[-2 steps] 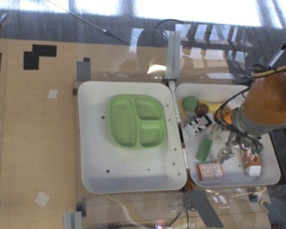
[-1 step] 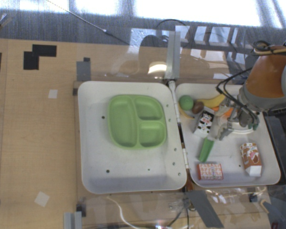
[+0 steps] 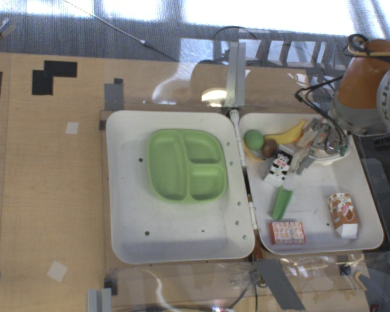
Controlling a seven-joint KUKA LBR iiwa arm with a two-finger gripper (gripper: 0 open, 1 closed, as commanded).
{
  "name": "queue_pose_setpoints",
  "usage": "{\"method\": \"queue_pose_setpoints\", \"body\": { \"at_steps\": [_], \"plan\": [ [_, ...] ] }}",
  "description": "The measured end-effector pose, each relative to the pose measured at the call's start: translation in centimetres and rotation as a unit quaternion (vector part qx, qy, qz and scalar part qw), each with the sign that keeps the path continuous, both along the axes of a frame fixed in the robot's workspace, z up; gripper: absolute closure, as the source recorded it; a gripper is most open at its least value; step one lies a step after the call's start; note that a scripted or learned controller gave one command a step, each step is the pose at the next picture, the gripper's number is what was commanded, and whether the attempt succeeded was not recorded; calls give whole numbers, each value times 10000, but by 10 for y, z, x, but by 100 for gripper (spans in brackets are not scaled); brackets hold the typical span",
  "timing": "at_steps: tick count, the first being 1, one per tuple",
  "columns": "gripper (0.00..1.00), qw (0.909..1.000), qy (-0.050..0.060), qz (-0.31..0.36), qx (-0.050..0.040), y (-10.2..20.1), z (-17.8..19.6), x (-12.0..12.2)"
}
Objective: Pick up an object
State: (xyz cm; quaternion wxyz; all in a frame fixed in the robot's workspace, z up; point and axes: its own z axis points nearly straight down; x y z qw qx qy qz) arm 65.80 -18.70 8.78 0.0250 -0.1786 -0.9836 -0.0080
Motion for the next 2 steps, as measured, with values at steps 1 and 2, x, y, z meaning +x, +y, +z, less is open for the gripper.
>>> {"method": "queue_pose_setpoints", "body": {
  "at_steps": [1,2],
  "plan": [
    [0,9992,-278,-246,-125,7,2,-72],
    [0,9985,-301,-439,-139,-18,2,-124]
  ]
}}
